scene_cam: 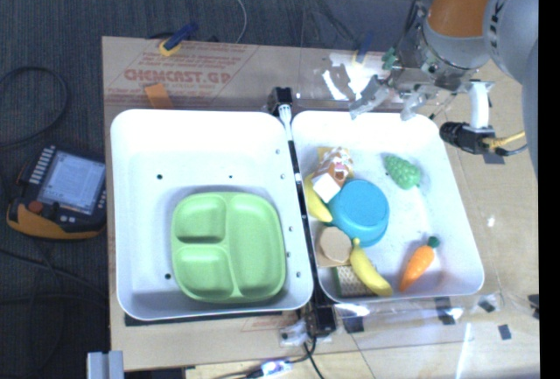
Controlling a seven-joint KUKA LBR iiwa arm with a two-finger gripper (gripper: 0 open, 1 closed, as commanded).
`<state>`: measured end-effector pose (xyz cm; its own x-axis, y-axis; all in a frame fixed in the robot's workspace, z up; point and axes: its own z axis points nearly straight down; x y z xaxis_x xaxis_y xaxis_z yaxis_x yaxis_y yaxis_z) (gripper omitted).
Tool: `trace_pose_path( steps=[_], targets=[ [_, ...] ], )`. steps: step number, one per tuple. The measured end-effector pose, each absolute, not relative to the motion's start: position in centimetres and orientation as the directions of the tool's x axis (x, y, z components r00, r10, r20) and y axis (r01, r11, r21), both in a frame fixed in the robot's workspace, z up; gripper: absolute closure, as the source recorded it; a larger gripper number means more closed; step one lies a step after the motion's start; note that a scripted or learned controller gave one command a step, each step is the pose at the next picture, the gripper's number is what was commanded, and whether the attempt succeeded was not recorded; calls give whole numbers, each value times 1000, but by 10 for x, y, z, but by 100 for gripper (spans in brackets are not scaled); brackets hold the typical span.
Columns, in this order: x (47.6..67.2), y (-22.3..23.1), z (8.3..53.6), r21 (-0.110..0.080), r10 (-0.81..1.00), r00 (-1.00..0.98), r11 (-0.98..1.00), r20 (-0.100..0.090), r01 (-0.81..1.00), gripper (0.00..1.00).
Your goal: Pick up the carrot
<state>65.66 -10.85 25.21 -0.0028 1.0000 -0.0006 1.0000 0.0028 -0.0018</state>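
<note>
The carrot (pixel 418 264), orange with a small green top, lies in the near right corner of the right bin (pixel 455 185), tilted with its top toward the back. My gripper (pixel 381 108) hangs over the far rim of that bin, well behind the carrot. Its fingers are spread open with nothing between them.
The right bin also holds a blue bowl (pixel 360 211), two yellow bananas (pixel 367 270) (pixel 317 202), a green bumpy item (pixel 401 170), a tan round piece (pixel 333 246) and a white cube (pixel 325 186). A green divided plate (pixel 229 246) lies in the left bin (pixel 140 158).
</note>
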Motion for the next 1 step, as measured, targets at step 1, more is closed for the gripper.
trace_pose_path(
  steps=[1],
  targets=[
    [597, -163, 469, 15, 996, -87, 87, -9, 996, 0]
  ],
)
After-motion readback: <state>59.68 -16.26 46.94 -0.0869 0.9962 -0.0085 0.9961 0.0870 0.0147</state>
